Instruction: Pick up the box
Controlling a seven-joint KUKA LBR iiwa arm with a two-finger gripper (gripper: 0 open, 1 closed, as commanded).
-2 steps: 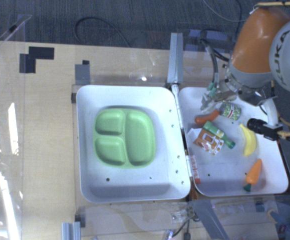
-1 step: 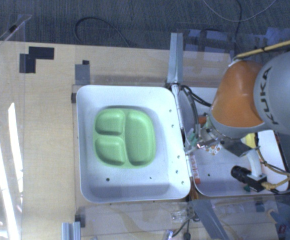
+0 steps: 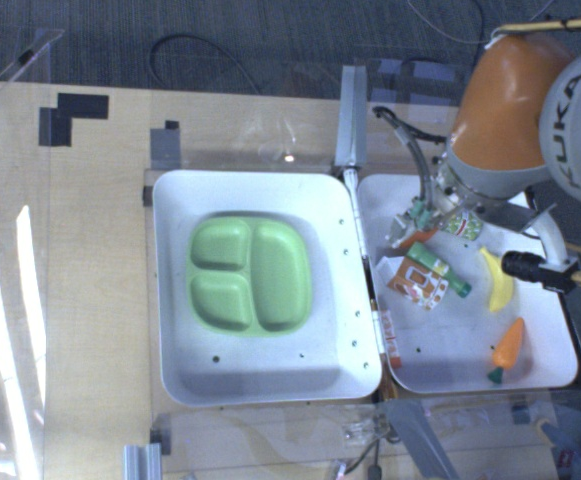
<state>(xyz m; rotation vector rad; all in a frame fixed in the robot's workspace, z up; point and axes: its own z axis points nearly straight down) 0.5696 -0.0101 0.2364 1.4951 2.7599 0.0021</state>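
Robot arm (image 3: 515, 108) hangs over the right-hand bin (image 3: 540, 363) on a pale wooden worktop (image 3: 90, 268).

The box (image 3: 420, 276), small, printed in orange and green, lies tilted near the middle of the right bin, with a green strip along its right edge. The gripper (image 3: 432, 211) sits just above and beside the box at the bin's upper part, among small colourful packets; whether its fingers are wide, narrow or closed on anything cannot be told from this angle. A yellow banana (image 3: 497, 279) lies to the right of the box, and an orange carrot (image 3: 507, 347) rests near the bin's lower right corner. In the left bin (image 3: 170, 368) sits a green divided plate (image 3: 249, 274), well apart from the box.
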